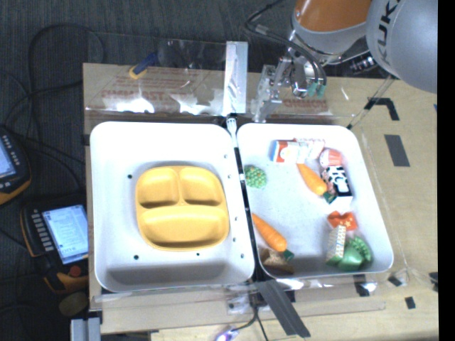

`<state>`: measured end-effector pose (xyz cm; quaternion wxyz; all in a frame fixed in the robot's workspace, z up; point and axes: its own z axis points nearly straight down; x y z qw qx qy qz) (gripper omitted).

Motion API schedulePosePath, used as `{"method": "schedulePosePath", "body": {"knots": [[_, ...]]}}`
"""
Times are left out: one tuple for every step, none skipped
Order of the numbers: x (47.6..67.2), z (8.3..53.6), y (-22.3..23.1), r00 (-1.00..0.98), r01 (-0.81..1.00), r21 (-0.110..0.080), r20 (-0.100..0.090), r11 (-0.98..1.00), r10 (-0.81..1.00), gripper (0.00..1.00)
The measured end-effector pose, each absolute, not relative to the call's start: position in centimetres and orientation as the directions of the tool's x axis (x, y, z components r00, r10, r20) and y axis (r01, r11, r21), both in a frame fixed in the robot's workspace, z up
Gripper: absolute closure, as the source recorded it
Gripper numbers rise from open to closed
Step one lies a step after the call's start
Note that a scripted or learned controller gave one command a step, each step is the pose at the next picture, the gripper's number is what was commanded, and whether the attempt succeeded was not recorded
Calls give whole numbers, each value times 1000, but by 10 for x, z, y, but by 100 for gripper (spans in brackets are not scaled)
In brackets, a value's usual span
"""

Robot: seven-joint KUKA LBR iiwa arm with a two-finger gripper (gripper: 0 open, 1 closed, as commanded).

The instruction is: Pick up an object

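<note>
The claw (288, 84) hangs over the back rim of the right bin (370, 190), above the clear plastic sheet (178, 84) on the table (412, 155), and nothing sits between its fingers. From this slanted view it cannot be told whether those fingers are spread or pressed together, because the metal parts overlap.

The things that could be picked all lie in the right bin. A red and white box (288, 150) sits nearest the claw, close to the back wall. Beside it a carrot (311, 179) leans against a black and white toy (337, 176). A green ball (256, 177) rests near the divider between the bins. A second carrot (270, 234) lies toward the front, touching a brown piece (274, 258) in the corner. At the front right a red block (341, 220), a white corn cob (335, 241) and a green vegetable (355, 253) crowd together. The left bin (106, 190) holds a yellow divided plate (182, 206).

The likely trouble is crowding. A drop onto the first carrot or the front right pile could catch two things at once, or push one aside and close on air. The box lies near the wall, so one finger might strike the rim. The ball is round and may roll away from a pinch that is off centre
</note>
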<state>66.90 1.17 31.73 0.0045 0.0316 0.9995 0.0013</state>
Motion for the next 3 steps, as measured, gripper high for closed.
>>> {"method": "schedulePosePath", "body": {"knots": [[670,327,12,-998,63,4,-13,998,63,100],[619,294,-11,-998,-68,-1,-3,998,-68,100],[620,304,-11,-998,-67,-2,-7,998,-67,100]]}}
